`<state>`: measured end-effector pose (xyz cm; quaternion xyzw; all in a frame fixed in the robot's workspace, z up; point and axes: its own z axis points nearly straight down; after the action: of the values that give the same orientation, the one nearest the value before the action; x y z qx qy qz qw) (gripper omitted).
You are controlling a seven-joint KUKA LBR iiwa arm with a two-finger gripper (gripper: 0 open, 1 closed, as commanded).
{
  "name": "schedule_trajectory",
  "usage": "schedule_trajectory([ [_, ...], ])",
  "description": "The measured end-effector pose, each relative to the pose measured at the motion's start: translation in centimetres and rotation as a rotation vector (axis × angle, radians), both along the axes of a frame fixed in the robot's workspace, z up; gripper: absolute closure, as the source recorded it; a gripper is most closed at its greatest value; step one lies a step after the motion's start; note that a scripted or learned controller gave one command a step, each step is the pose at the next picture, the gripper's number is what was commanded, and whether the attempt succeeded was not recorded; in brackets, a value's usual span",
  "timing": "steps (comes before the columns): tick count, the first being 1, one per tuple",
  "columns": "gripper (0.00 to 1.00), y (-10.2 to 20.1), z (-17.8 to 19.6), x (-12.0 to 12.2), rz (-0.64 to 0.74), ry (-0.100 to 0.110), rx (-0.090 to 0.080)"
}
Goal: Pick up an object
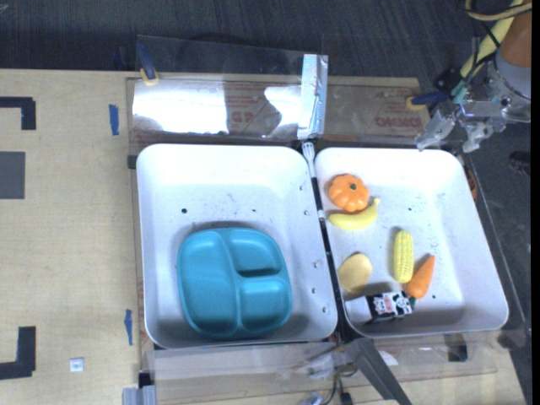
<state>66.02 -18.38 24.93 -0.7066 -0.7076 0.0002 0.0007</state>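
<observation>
The right bin (439, 175) holds several toy foods. An orange pumpkin (348, 191) sits at its far left, touching a yellow banana (353, 218) just in front of it. A corn cob (403, 254) lies upright in the middle beside an orange carrot (420, 277). A pale yellow potato-like piece (355, 270) rests near the divider, and a small black-and-white toy (391, 305) lies at the front. My gripper (451, 137) hangs over the bin's far right corner, well away from all of them, open with nothing between its fingers.
A blue divided plate (234, 279) lies in the left bin (169, 184). A clear plastic panel (228, 91) stands behind the left bin. Cables (494, 7) hang at the top right by the arm.
</observation>
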Motion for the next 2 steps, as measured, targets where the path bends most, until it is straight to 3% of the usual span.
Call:
schedule_trajectory([
  [1,0.00,3.4,-12.6,-9.4,-0.151,0.007,0.000],
  [2,0.00,4.2,-16.2,-14.4,0.070,-0.006,0.000],
])
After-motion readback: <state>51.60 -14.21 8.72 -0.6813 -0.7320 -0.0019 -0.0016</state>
